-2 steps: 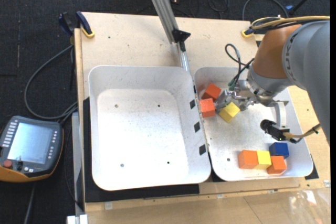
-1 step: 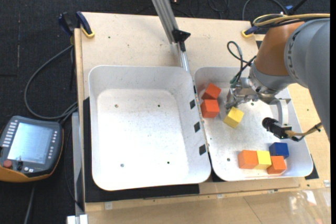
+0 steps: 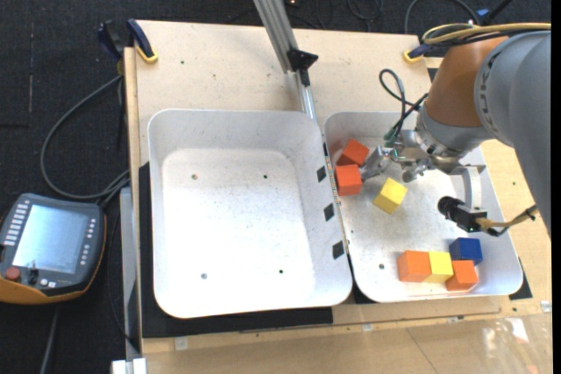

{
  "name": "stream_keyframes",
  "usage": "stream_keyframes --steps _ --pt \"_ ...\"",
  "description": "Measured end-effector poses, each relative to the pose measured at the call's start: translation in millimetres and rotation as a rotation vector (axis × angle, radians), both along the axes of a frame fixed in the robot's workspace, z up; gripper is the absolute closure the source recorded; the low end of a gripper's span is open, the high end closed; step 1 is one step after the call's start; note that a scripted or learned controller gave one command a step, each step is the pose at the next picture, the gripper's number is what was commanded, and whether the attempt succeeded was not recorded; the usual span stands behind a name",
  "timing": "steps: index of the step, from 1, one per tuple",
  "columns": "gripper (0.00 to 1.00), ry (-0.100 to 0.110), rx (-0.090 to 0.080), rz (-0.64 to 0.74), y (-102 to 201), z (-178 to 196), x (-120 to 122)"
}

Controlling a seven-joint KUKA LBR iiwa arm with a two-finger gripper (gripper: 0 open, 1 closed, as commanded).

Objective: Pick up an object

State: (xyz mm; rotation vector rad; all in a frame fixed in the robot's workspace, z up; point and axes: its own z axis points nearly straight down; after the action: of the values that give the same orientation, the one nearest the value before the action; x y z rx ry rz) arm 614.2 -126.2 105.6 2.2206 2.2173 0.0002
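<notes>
In the right bin, my gripper hangs over the upper middle, below the grey arm with its orange band. A yellow cube lies tilted just below the gripper. Two orange blocks sit just left of the gripper, against the bin's left wall. I cannot tell whether the gripper touches any of them. Along the bin's front edge stand an orange cube, a yellow cube, a blue cube and another orange block.
The left bin adjoins the right one along a shared wall. A slanted metal pole reaches down to the bins' back edge. A teach pendant lies on the floor at left. Cables hang from the wrist.
</notes>
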Motion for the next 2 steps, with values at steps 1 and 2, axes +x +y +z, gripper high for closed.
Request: stream_keyframes --steps 1,2 --pt "0.0 0.0 -0.003 -0.005 -84 -10 6" --pt "0.0 0.002 0.003 0.01 -1 -10 24"
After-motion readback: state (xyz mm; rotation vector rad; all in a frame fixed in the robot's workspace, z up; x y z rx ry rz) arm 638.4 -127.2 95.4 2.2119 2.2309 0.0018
